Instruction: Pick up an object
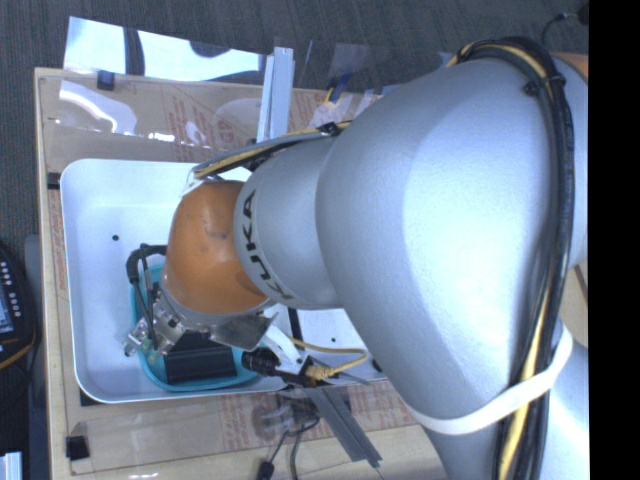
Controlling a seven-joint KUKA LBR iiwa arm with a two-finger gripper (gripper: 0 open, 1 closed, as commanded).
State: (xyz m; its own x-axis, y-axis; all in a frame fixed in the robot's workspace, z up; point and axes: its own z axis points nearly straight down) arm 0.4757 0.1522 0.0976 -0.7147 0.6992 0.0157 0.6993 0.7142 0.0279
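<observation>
The counter [200, 423] is a pale wooden surface carrying a shallow white bin [95, 268] on the left side of the camera view. The bin floor is bare white toward 9 o'clock and 12 o'clock, with a small dark dot near its upper left area.

At the 6 o'clock part of the bin, against the lower wall, lies a teal object [195, 376] with a flat tray-like edge. It is largely covered by the wrist hardware above it, so its full shape cannot be determined. A black block [197, 360] sits directly over it; whether this block belongs to the object or to the wrist cannot be determined.

The jaws [140, 338] are located at the lower left of the wrist, directly above the left end of the teal object. The wrist hides the fingers, so the state of the jaws cannot be told, nor whether anything is held.

The orange band [205, 248] sits at 12 o'clock from the jaws, above the middle of the bin. Yellow and black cables [330, 363] run from the wrist toward 3 o'clock.

The grey arm [440, 228] occupies the right half of the view and covers the area to the right of the bin.
</observation>
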